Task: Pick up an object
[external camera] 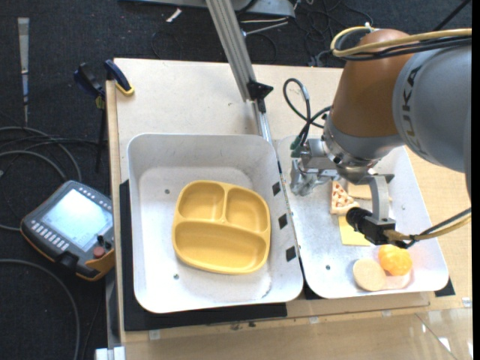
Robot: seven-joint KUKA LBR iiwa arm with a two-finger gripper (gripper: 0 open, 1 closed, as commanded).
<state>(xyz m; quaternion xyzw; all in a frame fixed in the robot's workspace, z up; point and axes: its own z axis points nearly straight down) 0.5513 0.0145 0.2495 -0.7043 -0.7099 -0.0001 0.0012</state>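
The likeliest things to pick lie in the right bin (pixel 420 201): a pizza-slice toy (pixel 341 196) near its middle, a flat yellow square (pixel 351 233) just below it, and an orange-yellow piece (pixel 394 260) touching a pale round piece (pixel 368 275) at the near edge. Your gripper (pixel 330 172) hangs low over that bin, just beside the pizza slice; whether the jaws are open or closed, or hold anything, cannot be told from here. Choose one target, probably the pizza slice since it is closest. Centre over it, come straight down and close on its edges, keeping off the bin wall. The left bin (pixel 150 163) on the counter (pixel 180 96) holds a yellow divided tray (pixel 222 226); leave it.
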